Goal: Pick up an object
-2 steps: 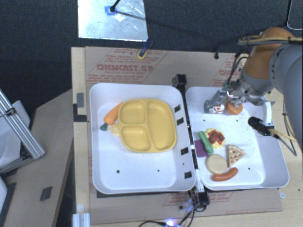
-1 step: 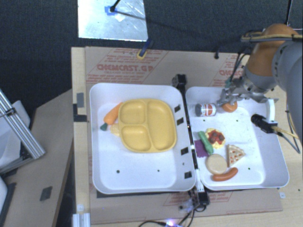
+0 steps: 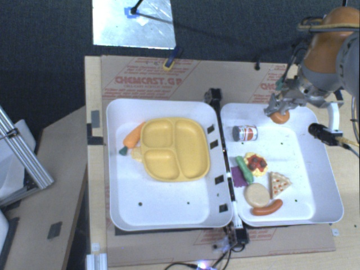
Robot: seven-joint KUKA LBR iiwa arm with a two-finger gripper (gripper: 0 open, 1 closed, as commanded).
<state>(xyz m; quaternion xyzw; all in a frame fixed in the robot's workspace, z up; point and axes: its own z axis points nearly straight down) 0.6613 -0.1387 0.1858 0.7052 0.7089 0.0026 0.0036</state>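
Red print reading "CHEMCAST GP" runs across the brown cardboard sheet (image 3: 152,77) just behind the left white bin (image 3: 121,167); smaller lines unreadable.

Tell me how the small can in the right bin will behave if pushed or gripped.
The can lies on its side, so a push would probably roll it. It looks rigid, likely firm under the fingers. Its round wall may slip from a loose grip.

The hand (image 3: 279,107) covers the top of a small orange object (image 3: 279,117), too small to identify. The yellow tray (image 3: 171,149) hides part of the carrot (image 3: 133,135). The arm (image 3: 332,49) is cut off by the right edge.
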